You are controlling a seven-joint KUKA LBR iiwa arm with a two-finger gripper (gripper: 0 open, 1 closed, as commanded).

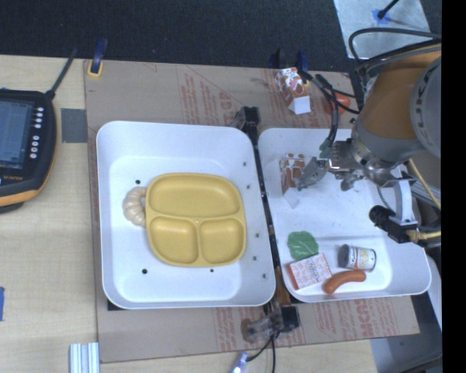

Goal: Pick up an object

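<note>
Jaws (309, 174) sit in the right bin (388, 286), upper centre-right of frame, touching a small patterned box (292, 169); whether they are spread or clamped cannot be told.

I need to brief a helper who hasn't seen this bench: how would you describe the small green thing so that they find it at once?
Look in the right-hand white bin, toward its near left corner beside the wall shared with the other bin. The green leaf-shaped piece lies flat there, just above a red-and-white packet. It is the bin's sole green item.
</note>
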